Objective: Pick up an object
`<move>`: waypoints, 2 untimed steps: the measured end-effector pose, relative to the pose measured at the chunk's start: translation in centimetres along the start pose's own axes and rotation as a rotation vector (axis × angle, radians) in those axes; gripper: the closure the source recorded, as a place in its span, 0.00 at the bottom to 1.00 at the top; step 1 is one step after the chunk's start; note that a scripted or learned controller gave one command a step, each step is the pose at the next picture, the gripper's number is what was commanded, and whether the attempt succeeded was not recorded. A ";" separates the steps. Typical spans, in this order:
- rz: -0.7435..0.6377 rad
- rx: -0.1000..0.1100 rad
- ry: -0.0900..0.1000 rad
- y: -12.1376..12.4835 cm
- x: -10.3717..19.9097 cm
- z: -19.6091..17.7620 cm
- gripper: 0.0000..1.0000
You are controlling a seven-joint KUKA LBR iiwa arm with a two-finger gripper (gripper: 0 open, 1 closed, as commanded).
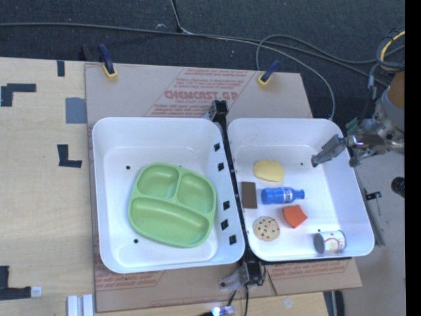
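lying nearest, at the lower right of the frame, a small can (329, 242) rests on its side in the right bin (342, 196). just above sit a round cookie (266, 228) and an orange block (295, 216), then a blue bottle (281, 195) beside a brown bar (248, 195), then a yellow lump (268, 170). the left bin (105, 176) holds a green divided plate (173, 205). at the right edge the gripper (325, 153) hovers over the right bin's upper corner, holding nothing; how wide it stands cannot be told.

You can't tell if the hand (327, 154) is open or closed, its tip's too blurred, and the arm (388, 120) behind it is cut off at the right edge.
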State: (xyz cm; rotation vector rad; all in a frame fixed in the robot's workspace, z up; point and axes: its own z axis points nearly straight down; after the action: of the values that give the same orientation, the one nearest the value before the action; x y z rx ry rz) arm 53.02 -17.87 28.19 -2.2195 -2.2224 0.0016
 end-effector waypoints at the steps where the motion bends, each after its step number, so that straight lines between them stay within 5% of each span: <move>1: 0.001 0.006 0.001 -0.2 -0.5 6.3 0.00; 2: 0.001 0.007 0.001 -0.2 -0.7 12.7 0.00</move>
State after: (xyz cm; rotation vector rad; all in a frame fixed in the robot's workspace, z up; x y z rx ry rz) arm 52.77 -18.59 15.45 -2.2161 -2.2178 0.0072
